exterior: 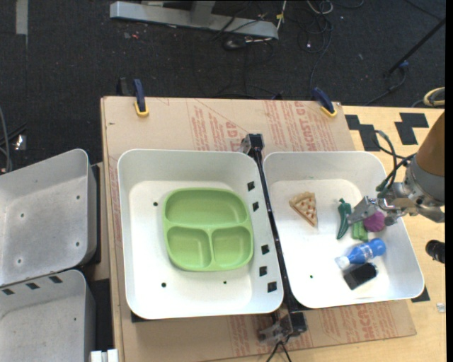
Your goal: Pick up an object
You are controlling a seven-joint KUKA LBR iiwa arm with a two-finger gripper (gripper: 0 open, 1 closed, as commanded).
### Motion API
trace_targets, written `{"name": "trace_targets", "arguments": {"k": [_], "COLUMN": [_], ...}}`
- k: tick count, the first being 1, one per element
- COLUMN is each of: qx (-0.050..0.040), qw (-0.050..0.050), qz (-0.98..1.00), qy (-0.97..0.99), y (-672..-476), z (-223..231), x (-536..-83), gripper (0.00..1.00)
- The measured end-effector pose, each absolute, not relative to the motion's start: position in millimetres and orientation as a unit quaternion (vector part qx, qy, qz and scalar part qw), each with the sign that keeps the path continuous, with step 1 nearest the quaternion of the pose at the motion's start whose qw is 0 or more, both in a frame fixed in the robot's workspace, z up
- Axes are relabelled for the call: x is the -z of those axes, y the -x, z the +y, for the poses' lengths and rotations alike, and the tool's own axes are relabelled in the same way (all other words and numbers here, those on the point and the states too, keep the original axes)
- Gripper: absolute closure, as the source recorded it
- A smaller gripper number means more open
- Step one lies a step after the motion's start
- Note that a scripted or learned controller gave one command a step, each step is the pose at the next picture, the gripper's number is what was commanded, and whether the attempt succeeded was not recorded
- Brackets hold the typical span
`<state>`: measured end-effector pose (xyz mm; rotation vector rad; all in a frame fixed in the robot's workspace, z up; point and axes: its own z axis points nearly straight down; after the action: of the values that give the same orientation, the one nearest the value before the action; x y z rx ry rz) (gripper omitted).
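A dark carpeted floor [64, 63] fills the far part of the room, strewn with cables and a grey metal bar [191, 18] lying at the far edge. On it stands the worktop [212, 120], a pale board printed with red lettering and held by two yellow-tipped clamps along its far side. Two shallow white bins sit side by side on it: the left bin [134, 212] carries a green divided plate [209, 228] near its middle, and the right bin [325, 166] holds the small objects. The arm [432, 170] reaches in from the right, its orange band above the wrist, and the tool [369, 212] hangs low over the right bin's right part, just beside a purple object [375, 223] and a green toy [344, 218]; whether its fingers are parted or closed cannot be told, and nothing is clearly gripped. Left of these lies a brown pizza-slice toy [304, 208]. Nearer the viewer lie a small blue bottle [366, 252] and, just beside it, a black block [360, 275].
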<state>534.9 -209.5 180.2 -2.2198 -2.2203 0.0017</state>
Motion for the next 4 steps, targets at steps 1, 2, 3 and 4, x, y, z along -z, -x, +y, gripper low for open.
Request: {"name": "trace_targets", "arguments": {"k": [1,2,3,4], "qx": [-0.0004,-0.0003,-0.0001,0.0001], "qw": [0.0,0.001,0.0,-0.001], "qz": [-0.707,-0.707,-0.707,-0.708], "qy": [0.707,0.707,0.708,0.706], "y": [-534.3,-534.6,-534.7,-538.3], "z": [-214,-213,-213,-216], "x": [-137,-91,-102,-143], "gripper": [0.0,0.0,1.0,1.0]}}
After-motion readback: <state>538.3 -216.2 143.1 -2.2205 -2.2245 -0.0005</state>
